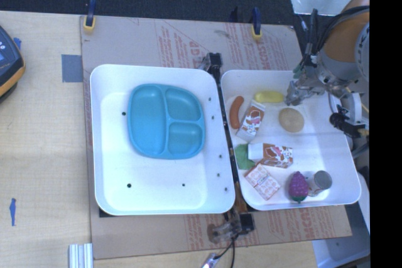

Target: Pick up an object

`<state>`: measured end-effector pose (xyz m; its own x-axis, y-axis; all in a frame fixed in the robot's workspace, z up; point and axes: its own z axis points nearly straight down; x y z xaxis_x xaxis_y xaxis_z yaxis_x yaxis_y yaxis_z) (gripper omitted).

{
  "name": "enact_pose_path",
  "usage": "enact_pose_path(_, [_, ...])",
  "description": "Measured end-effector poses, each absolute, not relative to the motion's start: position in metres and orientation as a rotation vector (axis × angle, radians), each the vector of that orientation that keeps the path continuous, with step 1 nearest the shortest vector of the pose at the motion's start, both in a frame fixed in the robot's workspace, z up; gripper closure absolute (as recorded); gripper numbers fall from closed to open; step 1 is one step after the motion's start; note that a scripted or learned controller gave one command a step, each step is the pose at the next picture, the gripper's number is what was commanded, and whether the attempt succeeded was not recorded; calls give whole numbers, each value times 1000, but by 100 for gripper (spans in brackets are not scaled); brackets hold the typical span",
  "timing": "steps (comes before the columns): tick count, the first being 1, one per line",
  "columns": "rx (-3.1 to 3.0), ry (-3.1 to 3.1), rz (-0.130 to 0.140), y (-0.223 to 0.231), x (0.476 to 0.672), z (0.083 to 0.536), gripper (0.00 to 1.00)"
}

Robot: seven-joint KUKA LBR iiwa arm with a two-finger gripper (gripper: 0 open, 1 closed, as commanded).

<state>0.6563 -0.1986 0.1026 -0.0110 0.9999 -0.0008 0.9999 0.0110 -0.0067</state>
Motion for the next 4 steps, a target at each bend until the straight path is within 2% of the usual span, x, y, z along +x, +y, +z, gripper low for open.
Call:
enact_pose_path(1, [-2217, -2223, 3, -212, 611, 167, 100])
enact_pose_path(2, [-2216, -2223, 4, -212, 611, 166, 0])
enact_pose_path(3, [-2214, -2225, 6, -211, 609, 91, 0])
enact_pose_path(4, [-2212, -2225, 6, -203, 609, 92, 0])
